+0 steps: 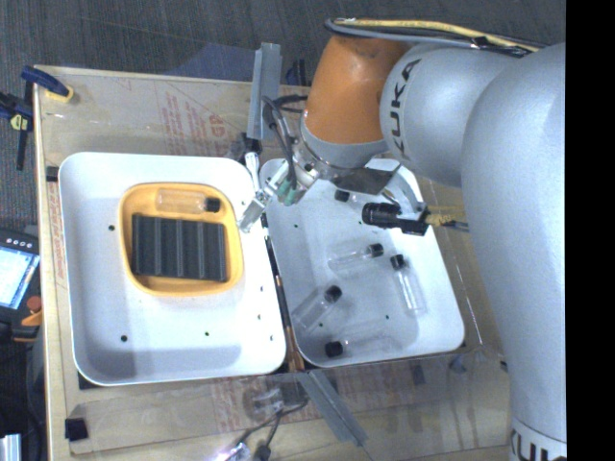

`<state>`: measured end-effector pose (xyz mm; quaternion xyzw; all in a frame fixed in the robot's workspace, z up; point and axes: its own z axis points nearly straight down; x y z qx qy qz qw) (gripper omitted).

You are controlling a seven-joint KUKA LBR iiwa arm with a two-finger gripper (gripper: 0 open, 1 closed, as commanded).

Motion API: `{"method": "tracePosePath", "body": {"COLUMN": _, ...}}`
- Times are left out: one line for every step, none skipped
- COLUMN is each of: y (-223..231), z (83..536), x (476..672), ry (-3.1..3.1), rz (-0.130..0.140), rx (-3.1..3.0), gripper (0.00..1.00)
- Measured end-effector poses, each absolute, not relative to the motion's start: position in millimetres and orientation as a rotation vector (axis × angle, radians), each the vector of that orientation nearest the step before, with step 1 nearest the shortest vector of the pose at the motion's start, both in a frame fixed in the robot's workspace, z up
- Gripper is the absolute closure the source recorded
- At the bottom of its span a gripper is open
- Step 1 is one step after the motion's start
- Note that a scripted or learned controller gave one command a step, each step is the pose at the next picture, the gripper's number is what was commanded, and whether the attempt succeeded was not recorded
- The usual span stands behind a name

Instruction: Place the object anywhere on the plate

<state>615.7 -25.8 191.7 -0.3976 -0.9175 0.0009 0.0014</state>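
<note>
A yellow plate (126, 233) with a dark ribbed middle lies in the left bin (86, 334). A clear vial with a black cap (185, 200) lies flat on the plate's far rim. My gripper (251, 191) hangs over the seam between the two bins, just right of the plate's far right corner. Its two fingers (249, 216) stand apart, open, with nothing between them. The vial on the plate is a short way left of the fingertips and is not touching them.
The right bin (447, 320) holds several clear vials with black caps, among them one (356, 255) mid-bin, one (407, 286) to the right and one (318, 305) near the front. The arm's orange band (351, 84) and grey body cover the bin's far right side.
</note>
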Motion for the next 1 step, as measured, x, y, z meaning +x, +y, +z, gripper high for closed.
{"method": "tracePosePath", "body": {"y": -37.0, "z": 191.3, "x": 596.6, "ry": -2.858, "rz": 0.003, "rx": -1.297, "gripper": 0.0}}
